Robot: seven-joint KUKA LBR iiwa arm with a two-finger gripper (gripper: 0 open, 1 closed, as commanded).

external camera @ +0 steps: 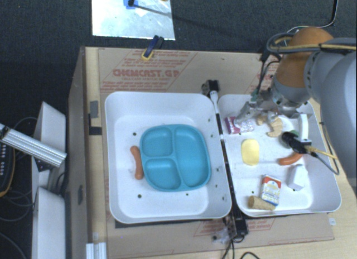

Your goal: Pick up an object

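My gripper (pixel 250 115) hangs low over the back left corner of the right bin (pixel 323 196). A pink and white packet (pixel 232 125) lies just to its left, touching or nearly touching it. A beige lump (pixel 274 127) sits just to its right. Nearer the front lie a yellow oval (pixel 250 152), an orange sausage-shaped piece (pixel 290 159), a small white block (pixel 295 176), a red and white box (pixel 271 190) and a cork (pixel 257 202). I see nothing lifted clear of the bin floor.
The left bin (pixel 120 140) holds a blue divided plate (pixel 174 157) with an orange sausage (pixel 136 162) beside it. A ridge (pixel 221 146) separates the bins. The arm (pixel 329 79) covers the right bin's back right corner.
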